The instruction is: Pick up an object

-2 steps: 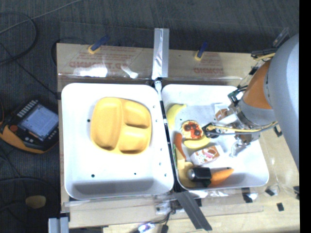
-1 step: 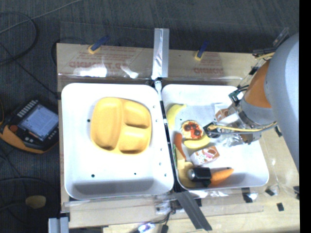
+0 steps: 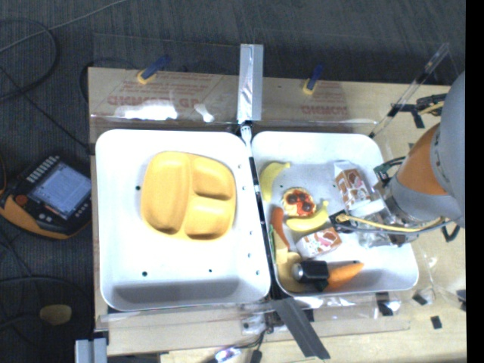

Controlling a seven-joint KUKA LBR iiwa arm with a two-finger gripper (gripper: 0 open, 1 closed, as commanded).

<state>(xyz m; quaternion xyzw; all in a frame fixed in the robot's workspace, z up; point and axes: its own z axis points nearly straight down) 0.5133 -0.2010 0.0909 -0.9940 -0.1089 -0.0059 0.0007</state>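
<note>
- Camera view, far from the end effector [image 3: 361, 231] on its left: a handheld controller [image 3: 47, 197] lies on the dark floor, off the bench [image 3: 162, 91].
- Well to the end effector's left, the left bin [image 3: 113, 278] holds one yellow divided tray [image 3: 187, 195], lying flat near the bin's middle.
- A strip of metal [image 3: 250, 82] stands at the back, above the seam between the bins, up and left of the end effector.
- The right bin [image 3: 393, 274] holds the clutter the task can draw from. A banana [image 3: 269, 178] lies against its left wall, well left of the end effector.
- Nearer, just left of it: a round red-and-yellow item [image 3: 299, 200], a second banana [image 3: 310, 221] curving below that, and a small red-and-white packet [image 3: 321, 240] close to the tool's tip.
- Below and left of the end effector: a black object [image 3: 310, 271] touching a carrot [image 3: 344, 272] near the front wall.
- Above it: a brown-and-white snack packet [image 3: 353, 187].
- The end effector sits low inside the right bin, amid cables and clear parts; how far open it is cannot be told, and nothing is seen gripped.
- Judged step: reaching for a grasp, nothing lifted yet. The nearest candidates are the small packet and the second banana.
- The next move likely calls for settling squarely over one item, closing, then lifting straight up clear of its neighbours.
</note>
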